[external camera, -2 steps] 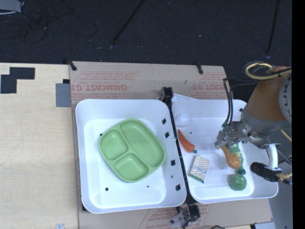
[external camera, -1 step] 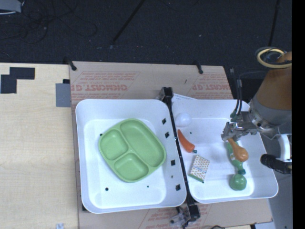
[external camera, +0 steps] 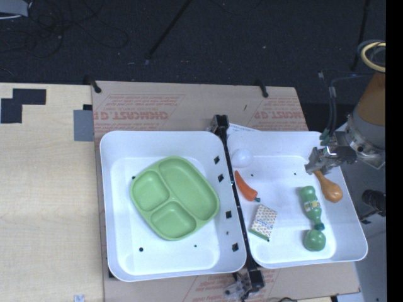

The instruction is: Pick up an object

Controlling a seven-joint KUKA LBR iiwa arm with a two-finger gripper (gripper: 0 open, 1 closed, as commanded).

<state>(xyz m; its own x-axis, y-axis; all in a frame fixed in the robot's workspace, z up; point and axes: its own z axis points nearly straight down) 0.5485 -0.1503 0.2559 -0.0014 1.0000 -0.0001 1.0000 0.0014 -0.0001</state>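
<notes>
Fingers of the metal two-finger gripper point(external camera: 319, 160) blur together above the right white bin point(external camera: 283, 257); open or closed, I cannot tell. Just beside it lies a glossy orange-brown wooden spoon-like object point(external camera: 329, 187), partly hidden, near a green plastic bottle point(external camera: 310, 204).

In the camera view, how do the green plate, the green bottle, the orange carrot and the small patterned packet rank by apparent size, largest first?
1. Green plate, by far the largest.
2. Green bottle.
3. Orange carrot and patterned packet: these look too similar in size to rank.
</notes>
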